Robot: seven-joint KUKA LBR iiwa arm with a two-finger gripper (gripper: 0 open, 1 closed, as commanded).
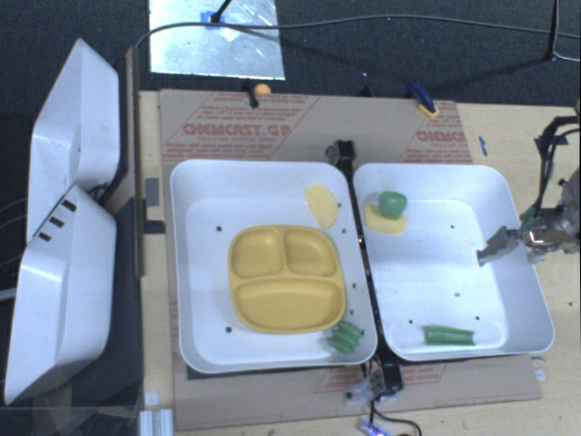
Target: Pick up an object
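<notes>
In the right bin (508,198), a round green toy (392,203) rests on a pale yellow piece (385,220) at the far left corner. A long green pod (448,335) lies near that bin's front wall. The left bin (195,243) holds a yellow divided plate (287,277), a pale yellow slice (321,204) near its far right corner, and a small green ribbed toy (346,337) at the front right. My gripper (497,244) hangs over the right bin's right side, apart from every object and well right of the pod.
A cardboard sheet (236,125) lies under both bins. White housings (68,207) stand at the left of the bench. A shiny metal plate (213,24) and cables lie on the dark floor behind.
</notes>
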